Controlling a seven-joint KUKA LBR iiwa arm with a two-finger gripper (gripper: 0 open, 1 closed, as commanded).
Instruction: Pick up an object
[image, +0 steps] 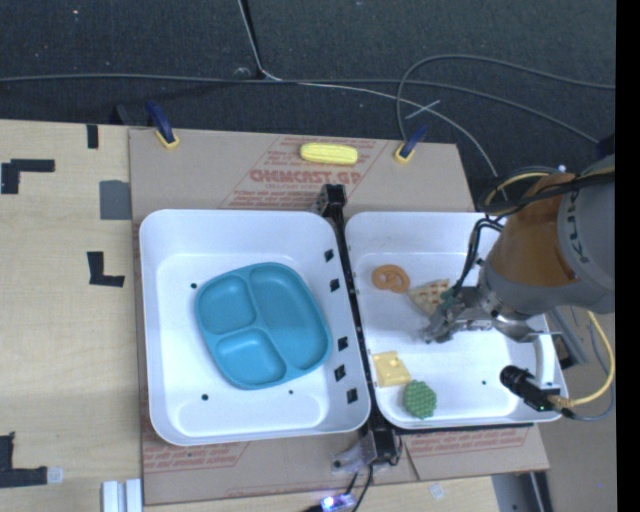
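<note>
Hand (438, 328) low in right bin (455, 232) (white), waffle piece (431, 294) just above

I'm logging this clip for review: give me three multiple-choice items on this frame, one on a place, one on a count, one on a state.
1. Where is the blue divided plate?
A. left bin
B. right bin
C. on the cardboard

2. How many compartments does the plate have?
A. two
B. three
C. five

3. How does the yellow corn cob lie?
A. in the right bin
B. on the plate
C. outside both bins, on the cardboard

Answers: 1 A, it rests on the left bin floor. 2 B, two upper sections and one lower. 3 C, it lies beyond the bins' far rims.
</note>
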